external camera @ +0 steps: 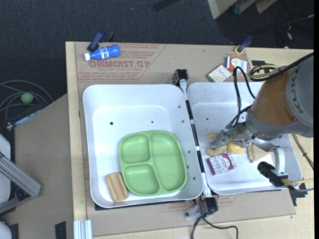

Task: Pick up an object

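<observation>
Camera view: hand [222, 139] low in right bin [219, 96], over yellowish pieces [234, 147] beside a maroon packet [221, 163]. Cannot tell its finger state. Judgement: centre on one piece, close firmly, lift straight to avoid dragging neighbours.
</observation>
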{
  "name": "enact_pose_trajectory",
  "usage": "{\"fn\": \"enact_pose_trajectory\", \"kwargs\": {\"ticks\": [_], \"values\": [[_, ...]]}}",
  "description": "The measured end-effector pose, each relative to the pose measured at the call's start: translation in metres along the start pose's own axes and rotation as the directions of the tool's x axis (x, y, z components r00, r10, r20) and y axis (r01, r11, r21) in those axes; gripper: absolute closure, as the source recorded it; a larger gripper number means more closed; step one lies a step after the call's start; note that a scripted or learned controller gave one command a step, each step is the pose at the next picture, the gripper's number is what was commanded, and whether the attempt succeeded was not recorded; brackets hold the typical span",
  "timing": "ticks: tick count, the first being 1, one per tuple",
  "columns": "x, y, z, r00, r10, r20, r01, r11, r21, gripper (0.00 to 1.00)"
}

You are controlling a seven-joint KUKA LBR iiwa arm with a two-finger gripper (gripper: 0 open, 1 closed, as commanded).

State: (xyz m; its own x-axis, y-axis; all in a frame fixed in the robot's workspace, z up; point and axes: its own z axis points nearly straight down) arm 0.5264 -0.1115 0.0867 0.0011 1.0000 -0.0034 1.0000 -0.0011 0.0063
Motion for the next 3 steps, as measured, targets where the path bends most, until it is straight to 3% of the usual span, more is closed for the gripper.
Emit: {"fn": "enact_pose_trajectory", "kwargs": {"ticks": [1, 2, 3], "values": [[0.014, 0.039, 0.002, 1.000, -0.002, -0.003, 0.002, 1.000, 0.005, 0.00], [0.015, -0.010, 0.002, 1.000, 0.000, -0.003, 0.000, 1.000, 0.007, 0.00], [-0.043, 0.116, -0.031, 1.000, -0.002, -0.002, 0.002, 1.000, 0.002, 0.00]]}}
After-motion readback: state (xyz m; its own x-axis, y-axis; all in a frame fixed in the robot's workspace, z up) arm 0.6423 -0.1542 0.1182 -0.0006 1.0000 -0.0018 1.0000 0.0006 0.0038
